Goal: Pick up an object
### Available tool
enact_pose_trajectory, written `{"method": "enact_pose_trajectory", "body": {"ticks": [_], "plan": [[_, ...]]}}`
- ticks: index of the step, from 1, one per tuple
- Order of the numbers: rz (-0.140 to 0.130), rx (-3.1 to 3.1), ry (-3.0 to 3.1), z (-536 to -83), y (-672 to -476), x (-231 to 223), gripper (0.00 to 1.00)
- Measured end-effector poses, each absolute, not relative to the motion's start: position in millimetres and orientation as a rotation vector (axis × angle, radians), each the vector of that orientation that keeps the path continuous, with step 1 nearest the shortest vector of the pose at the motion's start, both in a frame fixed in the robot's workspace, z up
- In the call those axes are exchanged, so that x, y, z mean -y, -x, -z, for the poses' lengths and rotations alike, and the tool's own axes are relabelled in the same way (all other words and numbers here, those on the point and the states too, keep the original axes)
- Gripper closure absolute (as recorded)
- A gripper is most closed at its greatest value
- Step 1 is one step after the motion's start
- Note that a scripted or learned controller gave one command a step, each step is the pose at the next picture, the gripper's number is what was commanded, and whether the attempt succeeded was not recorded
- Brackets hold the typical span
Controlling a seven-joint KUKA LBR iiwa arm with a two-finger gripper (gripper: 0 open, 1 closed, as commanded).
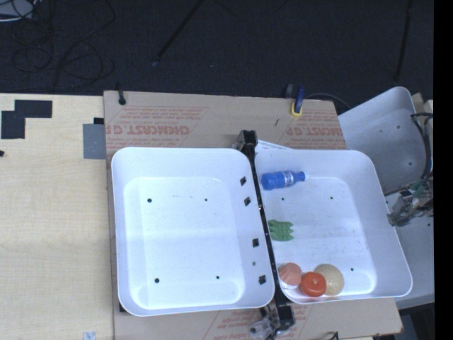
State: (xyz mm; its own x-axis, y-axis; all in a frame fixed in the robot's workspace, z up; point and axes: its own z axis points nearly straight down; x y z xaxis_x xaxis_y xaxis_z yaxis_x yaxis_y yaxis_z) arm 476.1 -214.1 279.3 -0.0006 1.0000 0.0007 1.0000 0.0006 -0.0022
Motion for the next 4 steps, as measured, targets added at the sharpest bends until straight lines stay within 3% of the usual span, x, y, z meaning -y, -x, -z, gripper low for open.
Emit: {"method": "enact_pose_trajectory", "body": {"ticks": [1,2,3,4], "plan": [[-0.002,2.219,2.22,-279,-475.9,214,0.0],[-0.003,2.219,2.218,-288,-476.0,215,1.0],[-0.003,2.218,2.218,-288,-475.9,215,0.0],[-0.004,2.22,2.214,-298,-476.0,215,1.0]]}}
